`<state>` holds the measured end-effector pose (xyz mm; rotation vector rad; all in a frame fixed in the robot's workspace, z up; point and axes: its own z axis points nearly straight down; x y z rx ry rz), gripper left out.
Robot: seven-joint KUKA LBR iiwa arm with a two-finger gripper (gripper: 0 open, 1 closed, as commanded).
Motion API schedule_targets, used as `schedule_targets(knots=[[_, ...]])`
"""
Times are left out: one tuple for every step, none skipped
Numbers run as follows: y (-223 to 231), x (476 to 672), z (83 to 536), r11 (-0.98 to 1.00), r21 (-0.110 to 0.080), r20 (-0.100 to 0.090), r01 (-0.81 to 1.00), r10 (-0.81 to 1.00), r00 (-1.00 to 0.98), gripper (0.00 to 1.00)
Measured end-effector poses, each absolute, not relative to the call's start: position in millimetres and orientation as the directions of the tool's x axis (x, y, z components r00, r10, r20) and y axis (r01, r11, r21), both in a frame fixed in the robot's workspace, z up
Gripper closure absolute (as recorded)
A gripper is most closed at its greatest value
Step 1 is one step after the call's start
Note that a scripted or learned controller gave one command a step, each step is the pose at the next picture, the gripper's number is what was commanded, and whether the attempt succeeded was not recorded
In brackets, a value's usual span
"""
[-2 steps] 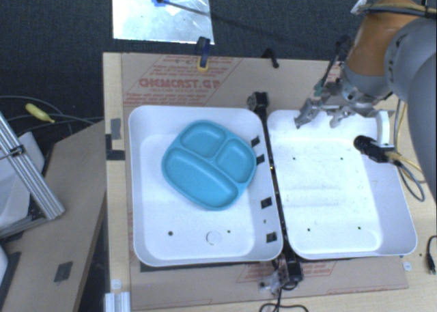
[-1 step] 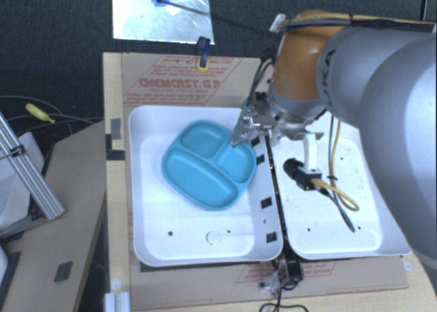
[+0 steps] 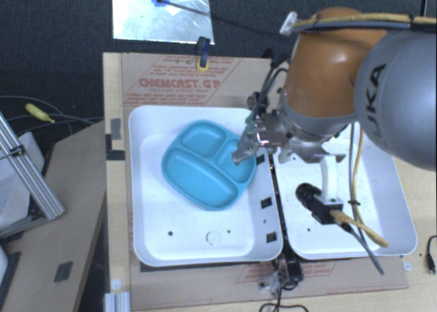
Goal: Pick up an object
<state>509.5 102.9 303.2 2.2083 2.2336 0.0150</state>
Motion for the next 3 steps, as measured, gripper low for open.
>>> schedule_targets(knots=[[141.2, 573.4, 417.0, 0.008, 0.018, 0.005, 1.0, 1.0, -0.008, 0.0], [173.5, 482.9, 543.8, 0.012, 0.014, 0.009, 1.0, 1.0, -0.012, 0.0], [238.2, 485.8, 534.8, 0.01, 0.002, 0.003, 1.0, 1.0, -0.01, 0.0]])
